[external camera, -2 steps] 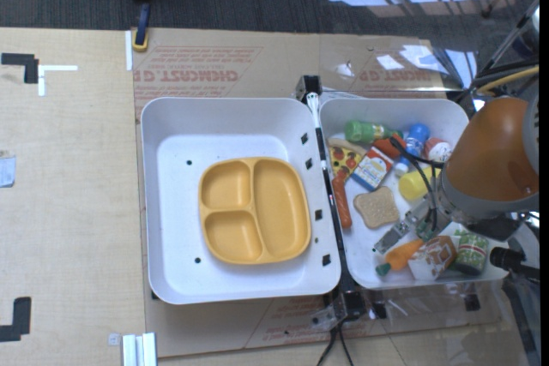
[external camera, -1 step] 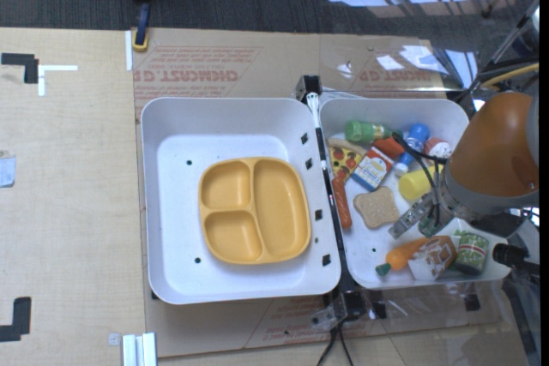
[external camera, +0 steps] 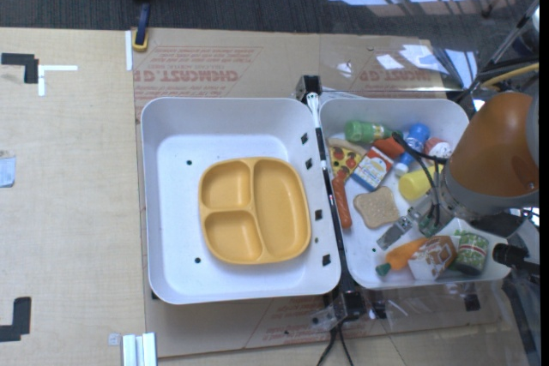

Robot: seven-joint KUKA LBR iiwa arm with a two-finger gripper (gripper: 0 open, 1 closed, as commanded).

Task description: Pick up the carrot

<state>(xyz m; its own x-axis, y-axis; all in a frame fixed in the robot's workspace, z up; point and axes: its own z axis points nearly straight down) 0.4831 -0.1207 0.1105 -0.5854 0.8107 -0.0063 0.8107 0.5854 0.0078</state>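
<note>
1. Camera view: the carrot (external camera: 403,254) lies in the right bin (external camera: 356,266), near its front wall, long axis slanting up to the right.
2. The gripper (external camera: 397,234) hangs just above it, whether parted or clenched I cannot tell.

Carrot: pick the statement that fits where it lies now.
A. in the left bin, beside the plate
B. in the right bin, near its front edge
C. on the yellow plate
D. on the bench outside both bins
B: the carrot lies in the right bin by its front edge, just below the hand.
</note>
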